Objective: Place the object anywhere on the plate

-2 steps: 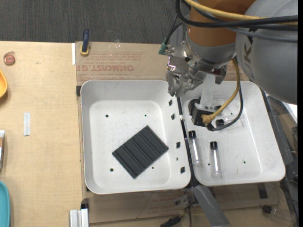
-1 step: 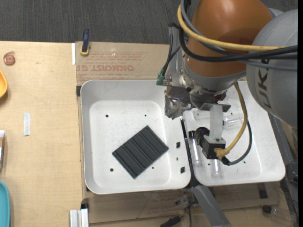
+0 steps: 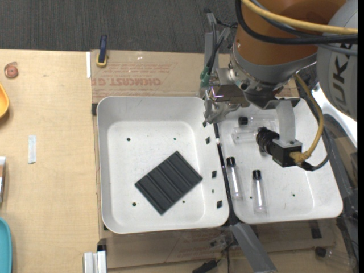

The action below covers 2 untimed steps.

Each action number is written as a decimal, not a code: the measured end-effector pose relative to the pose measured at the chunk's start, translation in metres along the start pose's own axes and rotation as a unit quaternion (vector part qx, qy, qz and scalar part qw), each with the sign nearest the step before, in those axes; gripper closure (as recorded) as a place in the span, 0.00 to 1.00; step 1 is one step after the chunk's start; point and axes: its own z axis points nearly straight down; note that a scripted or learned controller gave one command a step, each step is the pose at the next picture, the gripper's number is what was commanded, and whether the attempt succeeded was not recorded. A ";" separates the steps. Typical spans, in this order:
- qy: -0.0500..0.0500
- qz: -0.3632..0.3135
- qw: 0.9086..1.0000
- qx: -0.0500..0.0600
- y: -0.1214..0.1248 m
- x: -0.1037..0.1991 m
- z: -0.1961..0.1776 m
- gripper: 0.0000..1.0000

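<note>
Here the dark ribbed plate [image 3: 169, 182] lies tilted in the left bin [image 3: 108, 152], toward its near edge. Three clear vials [image 3: 257, 191] rest in the right bin [image 3: 318, 206], beneath the arm [image 3: 278, 33].

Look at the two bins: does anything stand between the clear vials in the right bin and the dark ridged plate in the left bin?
Yes. The bins' raised rims meet between them, so a vial must be lifted over that divide. Beyond it, the left bin floor up to the ridged plate shows nothing in the way.
</note>
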 end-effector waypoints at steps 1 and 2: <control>0.001 -0.059 0.998 0.001 -0.024 -0.016 0.104 1.00; 0.001 -0.059 0.998 0.001 -0.024 -0.016 0.104 0.00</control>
